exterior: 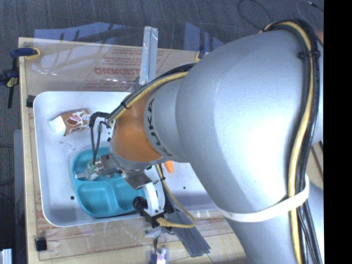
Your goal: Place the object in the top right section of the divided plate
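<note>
Placement step by the look of it, grey arm's gripper [93, 172] low over the teal divided plastic plate [104, 197] in the white bin [47, 164], grip and object both impossible to tell, next probably release then straight lift.

- The big grey arm [242, 120] hangs over the blue plate [102, 194] and blocks most of it.
- A small brown carton [71, 120] lies near the bin's far left corner.
- The white bin floor [52, 169] left of the plate is open.
</note>
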You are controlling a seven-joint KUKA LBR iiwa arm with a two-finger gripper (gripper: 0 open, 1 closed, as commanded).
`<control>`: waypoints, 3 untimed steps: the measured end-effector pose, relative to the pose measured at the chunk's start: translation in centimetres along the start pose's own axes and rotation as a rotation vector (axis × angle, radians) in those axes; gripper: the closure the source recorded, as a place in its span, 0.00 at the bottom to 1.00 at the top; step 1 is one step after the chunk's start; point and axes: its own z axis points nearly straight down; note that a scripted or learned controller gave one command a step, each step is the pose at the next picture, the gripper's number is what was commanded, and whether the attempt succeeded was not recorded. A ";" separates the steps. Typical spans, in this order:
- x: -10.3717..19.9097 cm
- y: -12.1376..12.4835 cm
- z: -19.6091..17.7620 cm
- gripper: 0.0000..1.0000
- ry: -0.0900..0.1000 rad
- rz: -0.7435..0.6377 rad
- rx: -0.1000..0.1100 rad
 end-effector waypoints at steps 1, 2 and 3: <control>0.1 -0.1 -0.8 1.00 0.002 -0.007 0.005; 0.2 0.0 -1.7 1.00 0.001 -0.011 0.006; 0.2 0.0 -2.6 1.00 0.000 -0.016 0.007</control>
